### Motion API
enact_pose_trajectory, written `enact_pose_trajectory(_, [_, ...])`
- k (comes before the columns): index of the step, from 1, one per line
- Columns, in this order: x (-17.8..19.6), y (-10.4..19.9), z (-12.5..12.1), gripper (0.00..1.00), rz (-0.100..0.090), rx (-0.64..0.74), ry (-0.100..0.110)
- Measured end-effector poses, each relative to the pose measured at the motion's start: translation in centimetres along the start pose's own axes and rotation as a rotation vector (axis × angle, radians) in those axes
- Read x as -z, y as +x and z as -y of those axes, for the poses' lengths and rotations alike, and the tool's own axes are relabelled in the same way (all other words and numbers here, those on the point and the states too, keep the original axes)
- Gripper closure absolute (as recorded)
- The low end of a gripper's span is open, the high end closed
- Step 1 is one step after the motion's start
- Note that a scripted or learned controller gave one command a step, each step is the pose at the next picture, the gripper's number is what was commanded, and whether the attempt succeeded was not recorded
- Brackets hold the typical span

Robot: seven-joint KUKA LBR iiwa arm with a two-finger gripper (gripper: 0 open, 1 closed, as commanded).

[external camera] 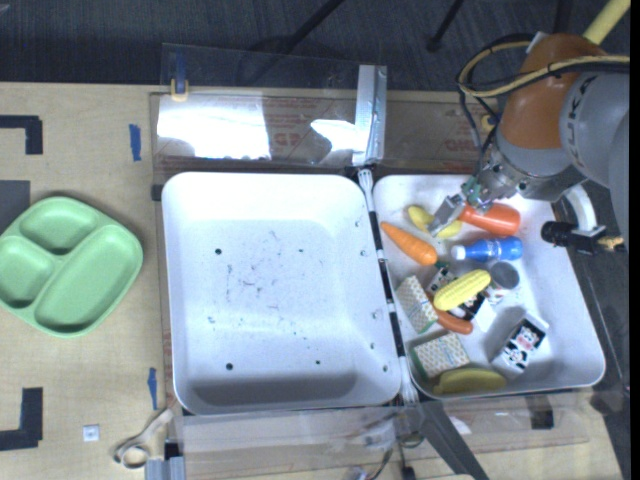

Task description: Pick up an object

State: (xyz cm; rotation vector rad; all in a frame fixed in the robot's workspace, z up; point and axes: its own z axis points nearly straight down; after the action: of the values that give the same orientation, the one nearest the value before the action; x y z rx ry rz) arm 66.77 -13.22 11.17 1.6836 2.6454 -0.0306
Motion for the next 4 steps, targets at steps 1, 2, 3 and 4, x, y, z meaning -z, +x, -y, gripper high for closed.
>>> enact_pose_trajectory(1, [-0.2,-0.2,-0.2,0.0,0.008,0.119,-0.016])
enact_pose_trajectory(2, [-0.1,-1.3,0.6,0.0,-0.014,-0.191,-0.016])
enact_pose_trajectory(3, [-2.6,-0.2,0.7,0.0,-0.016,0.033,-0.013])
enact_pose_trajectory(4, [-1.4,-0.2,0.5,1.0,-0.013,0.033,-0.02])
